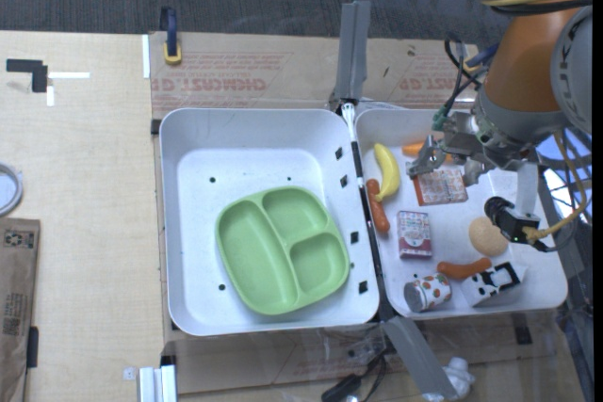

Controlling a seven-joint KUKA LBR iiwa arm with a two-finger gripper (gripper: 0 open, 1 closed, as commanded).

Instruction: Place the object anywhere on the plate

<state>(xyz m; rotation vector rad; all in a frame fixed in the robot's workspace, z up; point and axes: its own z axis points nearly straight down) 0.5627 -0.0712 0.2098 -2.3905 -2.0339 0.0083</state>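
Gripper (435, 163) hovers low over the right bin's (556, 297) far side beside a small card (442, 187), grip state impossible to tell, so it's pick-up stage, with the green plate (283, 249) waiting left.

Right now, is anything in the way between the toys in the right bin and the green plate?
Yes. The raised white walls where the two bins meet stand between them, with a yellow banana and a red sausage lying beside them. The green three-part plate sits beyond, in the left bin.
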